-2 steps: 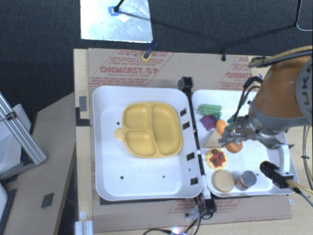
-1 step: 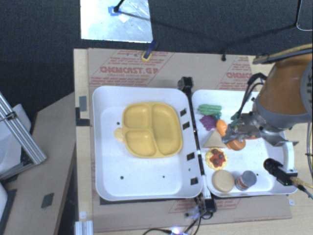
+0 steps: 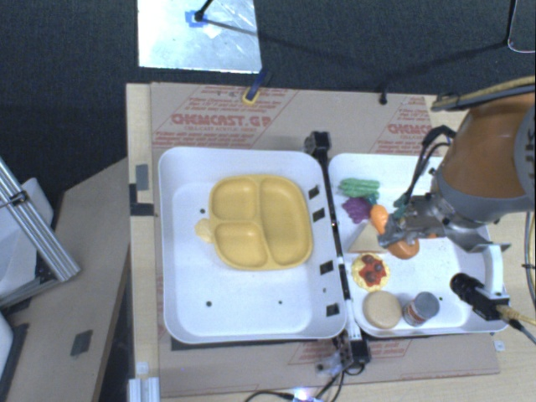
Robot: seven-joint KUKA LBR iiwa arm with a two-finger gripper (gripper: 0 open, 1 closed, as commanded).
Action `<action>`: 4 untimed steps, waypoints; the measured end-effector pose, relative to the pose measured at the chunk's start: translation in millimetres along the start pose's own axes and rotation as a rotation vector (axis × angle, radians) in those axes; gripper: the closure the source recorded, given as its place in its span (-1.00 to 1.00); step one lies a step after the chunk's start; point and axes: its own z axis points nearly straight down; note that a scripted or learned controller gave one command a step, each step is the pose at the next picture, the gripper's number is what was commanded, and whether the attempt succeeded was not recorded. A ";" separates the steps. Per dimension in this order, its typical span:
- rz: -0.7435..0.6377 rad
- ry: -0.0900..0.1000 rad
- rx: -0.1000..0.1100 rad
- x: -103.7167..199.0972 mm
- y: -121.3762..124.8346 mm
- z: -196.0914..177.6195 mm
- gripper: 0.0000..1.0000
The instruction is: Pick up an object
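Camera view: the bench carries two shallow white bins side by side. The left bin holds a yellow divided plate with three compartments, lying near the bin's centre. The right bin holds a scatter of toy foods, and the arm — grey with an orange band — reaches in over it from 3 o'clock.

The gripper sits low in the right bin, just over an orange piece that peeks out at its 6 o'clock side; whether it is clenched on that piece or released cannot be told from here. A second orange item lies touching the gripper at its 10 o'clock.

At the bin's 12 o'clock end lie a green vegetable and, just below it, a purple item. A pale wedge lies at 9 o'clock of the gripper. Toward 6 o'clock sit a small pizza-like disc with red topping, a beige round bun and — just beside the bun at its 3 o'clock — a small grey can.
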 end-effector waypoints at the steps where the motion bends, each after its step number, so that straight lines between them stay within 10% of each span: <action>1: 0.000 0.000 0.001 9.4 2.3 8.0 1.00; 4: 0.004 -0.001 0.001 -1.7 4.0 18.0 1.00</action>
